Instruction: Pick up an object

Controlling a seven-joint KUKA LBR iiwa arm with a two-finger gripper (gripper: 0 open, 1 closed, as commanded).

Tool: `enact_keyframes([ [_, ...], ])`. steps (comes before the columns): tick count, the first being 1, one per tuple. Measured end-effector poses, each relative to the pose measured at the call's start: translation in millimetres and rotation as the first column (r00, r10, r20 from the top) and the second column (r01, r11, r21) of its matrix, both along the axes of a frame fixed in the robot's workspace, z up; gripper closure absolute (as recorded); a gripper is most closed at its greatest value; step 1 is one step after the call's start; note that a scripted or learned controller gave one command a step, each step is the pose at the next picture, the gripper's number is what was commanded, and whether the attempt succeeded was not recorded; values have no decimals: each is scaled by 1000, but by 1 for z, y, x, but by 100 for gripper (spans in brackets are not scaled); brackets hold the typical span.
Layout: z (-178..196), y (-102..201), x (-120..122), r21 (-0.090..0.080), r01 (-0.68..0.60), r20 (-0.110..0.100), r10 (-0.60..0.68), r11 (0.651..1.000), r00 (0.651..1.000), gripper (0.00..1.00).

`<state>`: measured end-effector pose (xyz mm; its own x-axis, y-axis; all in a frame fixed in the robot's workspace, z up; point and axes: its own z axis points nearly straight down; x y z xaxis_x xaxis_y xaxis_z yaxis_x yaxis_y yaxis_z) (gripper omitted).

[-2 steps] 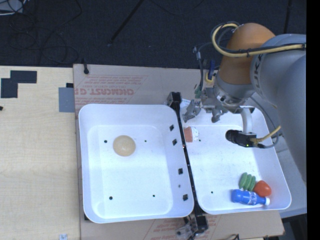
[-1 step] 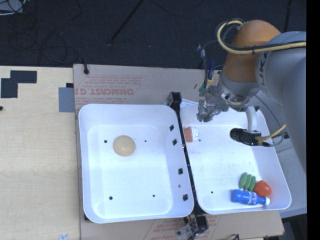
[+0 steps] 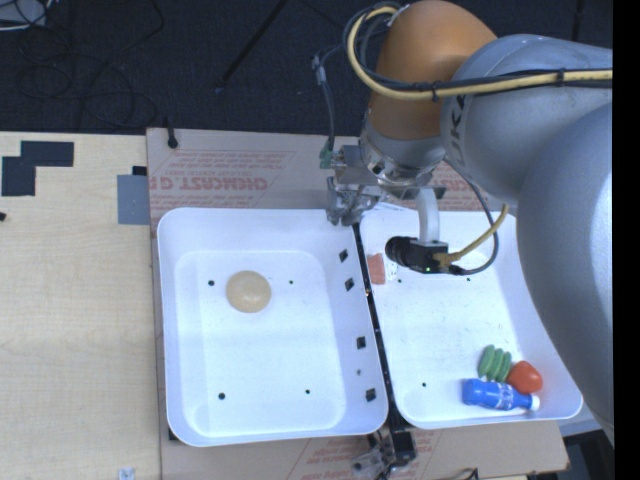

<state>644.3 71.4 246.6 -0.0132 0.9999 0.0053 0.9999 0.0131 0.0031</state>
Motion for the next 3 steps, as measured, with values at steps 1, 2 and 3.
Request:
enact_keyframes([
  [1,163,93,0,0,2,13,-2,1000,1000,100],
  [2,-36,100,-13,-10,12,-21,-12,1000,1000,100],
  [3,-49,144,0,-6,10,-6,-10,1000,1000,100],
])
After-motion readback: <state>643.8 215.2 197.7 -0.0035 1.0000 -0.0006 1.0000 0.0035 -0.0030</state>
